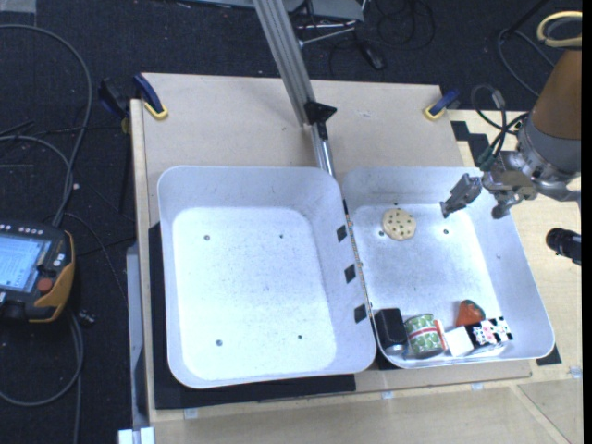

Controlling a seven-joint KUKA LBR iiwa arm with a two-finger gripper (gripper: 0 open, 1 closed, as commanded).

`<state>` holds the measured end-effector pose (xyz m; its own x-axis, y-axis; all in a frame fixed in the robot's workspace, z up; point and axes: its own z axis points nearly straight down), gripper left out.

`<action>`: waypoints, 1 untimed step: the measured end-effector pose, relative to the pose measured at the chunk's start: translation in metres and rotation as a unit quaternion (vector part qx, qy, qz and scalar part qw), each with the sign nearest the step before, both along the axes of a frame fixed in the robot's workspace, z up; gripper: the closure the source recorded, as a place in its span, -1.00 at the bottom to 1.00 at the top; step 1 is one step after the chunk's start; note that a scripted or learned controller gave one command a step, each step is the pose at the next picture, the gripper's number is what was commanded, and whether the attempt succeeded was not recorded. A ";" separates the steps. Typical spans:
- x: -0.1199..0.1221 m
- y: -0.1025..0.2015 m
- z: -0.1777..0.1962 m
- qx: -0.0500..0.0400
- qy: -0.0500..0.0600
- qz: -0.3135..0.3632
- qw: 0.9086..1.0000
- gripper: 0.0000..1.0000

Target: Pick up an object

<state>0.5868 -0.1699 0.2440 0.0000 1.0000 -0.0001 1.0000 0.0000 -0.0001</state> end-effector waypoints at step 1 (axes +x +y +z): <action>-0.088 0.051 -0.113 0.001 0.005 0.001 1.000 -1.00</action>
